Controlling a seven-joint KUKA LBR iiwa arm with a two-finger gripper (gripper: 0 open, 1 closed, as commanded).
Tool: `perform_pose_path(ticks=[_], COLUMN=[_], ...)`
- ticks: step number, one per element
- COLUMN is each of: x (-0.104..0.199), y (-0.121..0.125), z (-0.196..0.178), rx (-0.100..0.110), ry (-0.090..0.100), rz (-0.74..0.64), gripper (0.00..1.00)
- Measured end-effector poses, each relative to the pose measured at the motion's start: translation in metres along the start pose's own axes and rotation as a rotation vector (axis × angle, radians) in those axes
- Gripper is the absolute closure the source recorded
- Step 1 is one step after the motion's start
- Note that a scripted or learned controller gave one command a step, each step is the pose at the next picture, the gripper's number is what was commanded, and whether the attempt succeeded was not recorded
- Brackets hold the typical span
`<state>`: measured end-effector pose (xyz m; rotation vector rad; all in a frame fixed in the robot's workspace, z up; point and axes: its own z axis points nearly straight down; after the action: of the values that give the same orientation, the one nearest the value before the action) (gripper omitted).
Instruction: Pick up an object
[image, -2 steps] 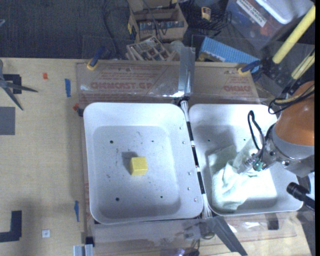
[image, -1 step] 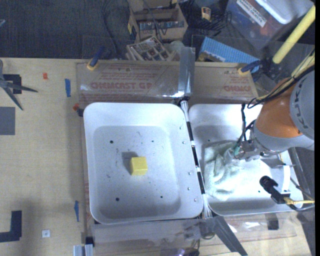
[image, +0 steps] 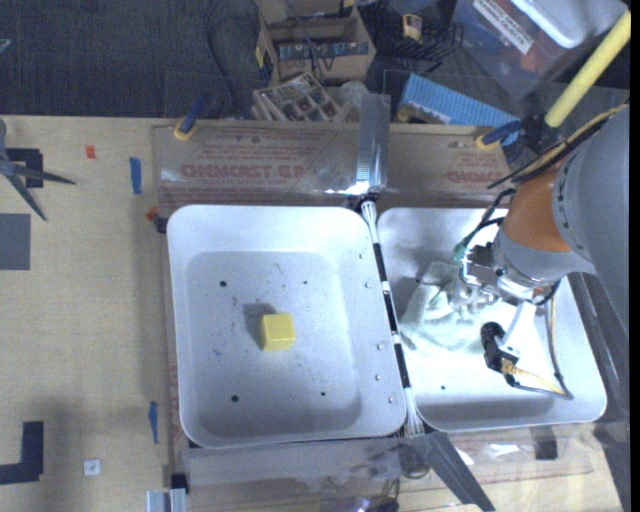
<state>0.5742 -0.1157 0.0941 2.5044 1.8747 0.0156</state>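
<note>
A small yellow cube (image: 278, 331) lies near the middle of the left bin (image: 200, 250). My gripper (image: 450, 303) is lowered into the right bin (image: 570, 390), toward that bin's left half. A pale whitish object (image: 428, 318) lies right beside and under the gripper, blurred against the white floor; whether the gripper touches it I cannot tell. The grey arm with its orange band (image: 535, 225) comes in from the right above the bin.
The ridge between the two bins (image: 385, 300) runs just left of the gripper. A cardboard strip (image: 270, 165) lies behind the bins. Small blue and black items lie on the wooden bench (image: 80, 300) at the left.
</note>
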Motion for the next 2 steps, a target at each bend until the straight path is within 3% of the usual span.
perform_pose_path(ticks=[1,2], x=[0.012,0.003], y=[0.003,-0.008], z=[0.000,0.000], rx=[-0.003,-0.003], ry=[-0.003,0.003], rz=[0.298,0.706], gripper=[1.00,1.00])
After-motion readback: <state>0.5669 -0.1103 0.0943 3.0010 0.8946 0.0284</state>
